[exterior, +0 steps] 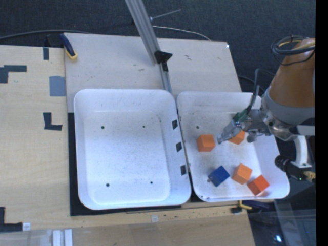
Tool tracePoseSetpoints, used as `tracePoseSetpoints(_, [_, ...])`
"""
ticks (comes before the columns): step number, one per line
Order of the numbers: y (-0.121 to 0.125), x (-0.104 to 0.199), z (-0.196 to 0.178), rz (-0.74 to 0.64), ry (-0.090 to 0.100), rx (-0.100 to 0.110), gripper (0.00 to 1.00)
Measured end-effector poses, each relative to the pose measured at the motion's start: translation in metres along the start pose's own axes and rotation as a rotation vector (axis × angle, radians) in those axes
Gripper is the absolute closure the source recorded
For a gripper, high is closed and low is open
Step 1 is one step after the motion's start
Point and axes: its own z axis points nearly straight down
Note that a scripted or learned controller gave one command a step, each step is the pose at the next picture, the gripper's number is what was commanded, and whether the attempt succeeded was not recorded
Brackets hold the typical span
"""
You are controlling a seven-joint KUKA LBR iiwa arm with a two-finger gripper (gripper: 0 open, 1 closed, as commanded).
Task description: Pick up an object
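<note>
The right white bin (205, 104) holds several small blocks. An orange cube (206, 143) lies near its middle left. A blue cube (219, 176), another orange cube (242, 173) and a red-orange cube (259, 184) sit along its front. My gripper (233, 133) hangs low over the bin's right half, reaching in from the right. One more orange block (238, 138) sits right at the gripper's tip, partly hidden by it. Whether the block is gripped or just beneath the tip cannot be made out.
The left white bin (123, 99) stands beside the right one, their rims touching. A slanted metal pole (146, 29) runs down to the gap between the bins at the back. A yellow-tipped clamp (68, 47) lies on the bench at the far left.
</note>
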Motion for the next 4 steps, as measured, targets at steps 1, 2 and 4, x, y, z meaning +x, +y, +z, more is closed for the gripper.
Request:
tracePoseSetpoints(1, [-0.014, 0.015, 0.141, 0.001, 0.002, 0.010, 0.00])
tracePoseSetpoints(2, [0.060, 0.010, 0.158, -0.001, -0.001, -0.003, 0.00])
tracePoseSetpoints(4, [0.056, 0.010, 0.140, 0.000, 0.001, 0.006, 1.00])
